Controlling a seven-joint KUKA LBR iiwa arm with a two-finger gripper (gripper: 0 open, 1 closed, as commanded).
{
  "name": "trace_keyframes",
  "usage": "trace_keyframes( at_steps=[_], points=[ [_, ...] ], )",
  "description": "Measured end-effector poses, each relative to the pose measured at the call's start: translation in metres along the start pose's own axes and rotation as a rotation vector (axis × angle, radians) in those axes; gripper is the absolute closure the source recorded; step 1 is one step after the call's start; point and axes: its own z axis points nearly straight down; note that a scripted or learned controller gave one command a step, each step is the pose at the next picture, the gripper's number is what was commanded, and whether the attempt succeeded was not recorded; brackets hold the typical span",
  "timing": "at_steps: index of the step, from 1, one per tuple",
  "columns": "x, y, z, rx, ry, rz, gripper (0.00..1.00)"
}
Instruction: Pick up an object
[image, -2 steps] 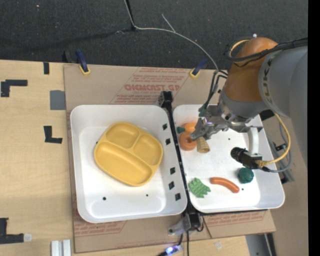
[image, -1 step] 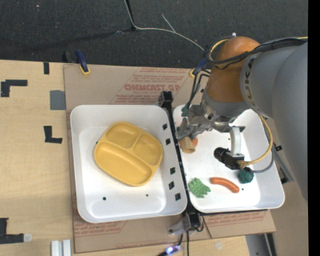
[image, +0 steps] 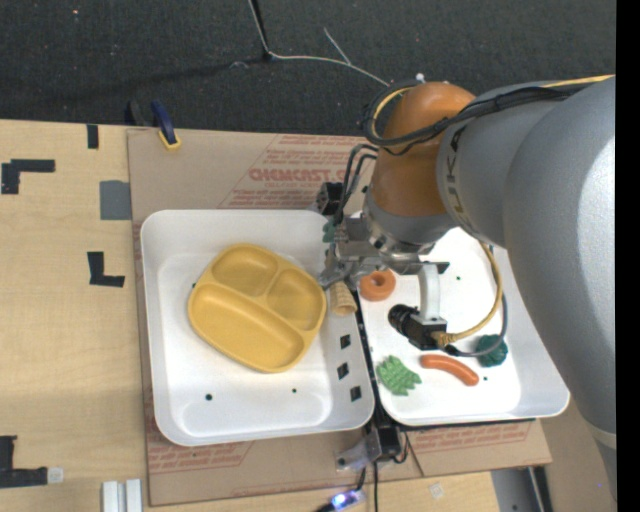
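We cannot tell the gripper's (image: 352, 268) state; hovering above the orange ring (image: 377, 286), we should centre before closing, we judge.

arm (image: 540, 190): big grey KUKA link comes in from the right side of the view, takes up most of the upper right, angled down toward the divider between the two bins (image: 352, 330)

orange band (image: 415, 150): sits just above the wrist, rounded, up and to the right of the divider's top end, with a few cables looped over it

wrist (image: 385, 235): grey and metal, pointing down, right beside the divider's upper part

gripper (image: 342, 272): hangs low just over the top stretch of the divider, leaning a bit to its left side

fingers: honestly too cluttered and dark down there to read
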Motion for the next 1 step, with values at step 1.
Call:
trace_keyframes(
  at_steps=[1],
  points=[
    [0.0522,-0.01,-0.0133,-0.002,0.001,-0.002,1.0]
  ],
)
